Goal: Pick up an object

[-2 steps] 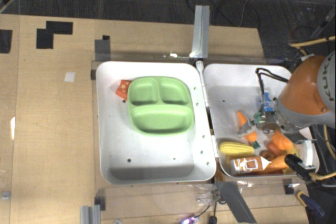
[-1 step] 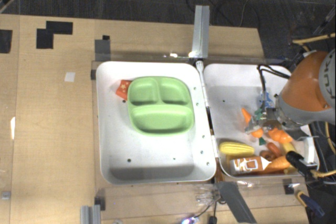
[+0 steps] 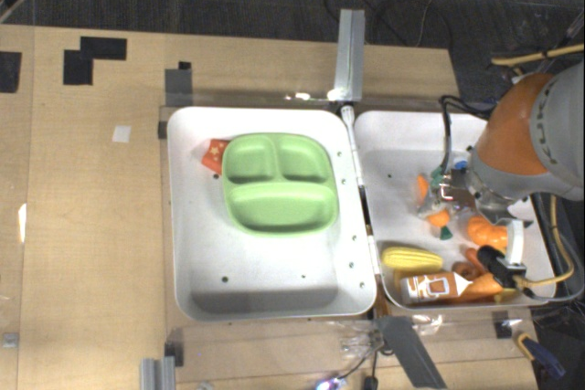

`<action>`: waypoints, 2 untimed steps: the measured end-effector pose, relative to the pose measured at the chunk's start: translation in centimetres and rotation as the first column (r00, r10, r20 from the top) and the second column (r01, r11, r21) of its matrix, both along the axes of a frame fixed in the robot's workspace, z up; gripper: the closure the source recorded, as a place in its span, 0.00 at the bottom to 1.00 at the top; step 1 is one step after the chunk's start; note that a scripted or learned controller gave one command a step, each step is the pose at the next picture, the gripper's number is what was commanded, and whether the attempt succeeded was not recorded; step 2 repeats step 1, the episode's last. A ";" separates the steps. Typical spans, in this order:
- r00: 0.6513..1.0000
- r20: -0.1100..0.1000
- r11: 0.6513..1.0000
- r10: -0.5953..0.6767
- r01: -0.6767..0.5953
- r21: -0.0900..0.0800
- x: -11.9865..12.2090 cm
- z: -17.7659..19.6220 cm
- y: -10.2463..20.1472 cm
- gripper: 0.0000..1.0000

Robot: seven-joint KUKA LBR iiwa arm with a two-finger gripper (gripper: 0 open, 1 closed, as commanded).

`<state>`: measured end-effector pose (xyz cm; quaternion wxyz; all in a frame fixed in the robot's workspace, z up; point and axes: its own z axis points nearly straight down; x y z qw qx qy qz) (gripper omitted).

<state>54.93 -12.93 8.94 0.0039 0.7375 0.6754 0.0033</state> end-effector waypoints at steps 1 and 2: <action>1.000 -0.006 1.000 -0.012 0.012 0.001 6.1 9.7 4.9 1.00; 1.000 -0.006 1.000 -0.012 0.012 0.001 6.1 9.7 4.9 1.00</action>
